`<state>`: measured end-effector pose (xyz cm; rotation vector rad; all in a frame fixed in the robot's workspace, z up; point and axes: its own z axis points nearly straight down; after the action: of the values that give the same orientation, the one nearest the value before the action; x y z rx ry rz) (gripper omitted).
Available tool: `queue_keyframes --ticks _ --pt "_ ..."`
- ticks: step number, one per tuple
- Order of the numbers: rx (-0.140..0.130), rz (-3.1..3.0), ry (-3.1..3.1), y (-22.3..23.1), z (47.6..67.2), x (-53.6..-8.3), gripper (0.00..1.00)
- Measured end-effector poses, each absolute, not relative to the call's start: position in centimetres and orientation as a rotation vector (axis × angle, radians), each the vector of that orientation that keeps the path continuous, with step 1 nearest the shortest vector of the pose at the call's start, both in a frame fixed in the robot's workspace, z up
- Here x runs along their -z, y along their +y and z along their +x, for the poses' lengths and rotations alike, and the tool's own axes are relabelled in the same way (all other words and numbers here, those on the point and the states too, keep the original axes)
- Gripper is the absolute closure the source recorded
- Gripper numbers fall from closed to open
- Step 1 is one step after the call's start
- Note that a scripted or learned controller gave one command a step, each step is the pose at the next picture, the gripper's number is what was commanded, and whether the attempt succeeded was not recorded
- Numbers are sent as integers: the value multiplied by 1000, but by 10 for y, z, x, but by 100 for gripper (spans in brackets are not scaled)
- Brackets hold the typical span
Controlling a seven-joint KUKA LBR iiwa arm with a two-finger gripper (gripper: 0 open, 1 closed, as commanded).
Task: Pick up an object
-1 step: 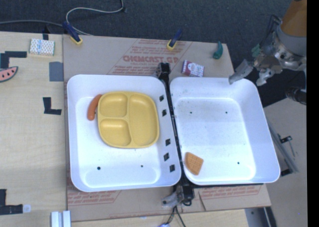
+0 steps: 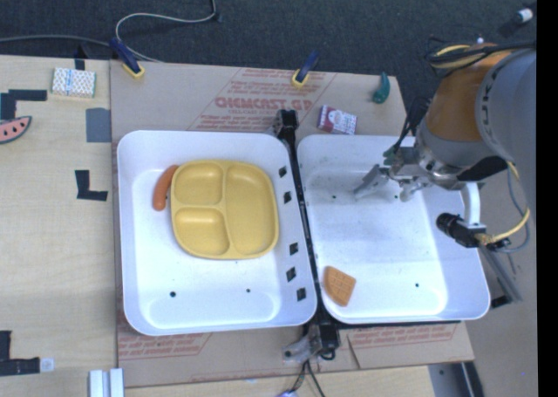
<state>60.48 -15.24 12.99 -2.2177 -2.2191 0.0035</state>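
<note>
We see two shallow white bins side by side on a cardboard sheet [image 2: 253, 99] that covers the bench. The left bin [image 2: 139, 299] carries a yellow divided plate [image 2: 224, 208] with three compartments, lying flat near the bin's middle, a little toward the far edge. Just beside the plate's left rim lies an orange sausage-shaped piece [image 2: 162, 188], perhaps a toy hot dog; it seems to touch the plate, but we are not sure. In the right bin [image 2: 453, 299] a small orange waffle-like cracker [image 2: 339, 284] rests near the front left corner, close to the wall that divides the bins. The arm [image 2: 488, 116] reaches in from the right, and its gripper [image 2: 377, 179] hangs over the far part of the right bin, near the middle of the far edge. The fingers [image 2: 366, 184] point toward the left and look spread a little apart, with nothing between them. The cracker is well apart from the gripper. Behind the bins, on the cardboard, lies a small red and white packet [image 2: 336, 119], and two yellow-blue clamps [image 2: 127, 57] hold the far edge of the sheet.
</note>
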Motion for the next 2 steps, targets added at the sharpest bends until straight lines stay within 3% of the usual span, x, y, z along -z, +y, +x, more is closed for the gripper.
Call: queue_keyframes --ticks 1,2 --pt "-2 -2218 -2220 -153 605 -140 100" --pt "-2 -2218 -2221 -153 605 -140 0"
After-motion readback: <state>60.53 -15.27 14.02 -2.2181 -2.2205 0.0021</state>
